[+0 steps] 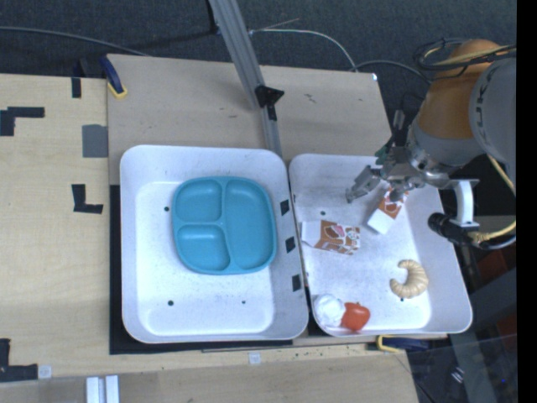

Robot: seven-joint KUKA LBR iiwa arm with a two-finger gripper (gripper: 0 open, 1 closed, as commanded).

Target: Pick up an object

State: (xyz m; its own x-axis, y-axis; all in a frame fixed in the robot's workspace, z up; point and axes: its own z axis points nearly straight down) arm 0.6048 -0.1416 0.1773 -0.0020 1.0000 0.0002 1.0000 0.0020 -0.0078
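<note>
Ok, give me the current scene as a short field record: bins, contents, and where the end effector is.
left bin: holds a blue divided plate
right bin: holds four loose items
flat printed packet: near the bin's left side, middle
croissant: lower right area
red item: bottom edge, beside a white item
small white and red carton: upper area, tilted, directly under the end effector
end effector: over the right bin's upper part, at the carton
grasp: cannot tell from this view

The arm point(495, 107) is grey with an orange band. Black cables loop over it. Its gripper point(379, 187) is metallic grey.
</note>
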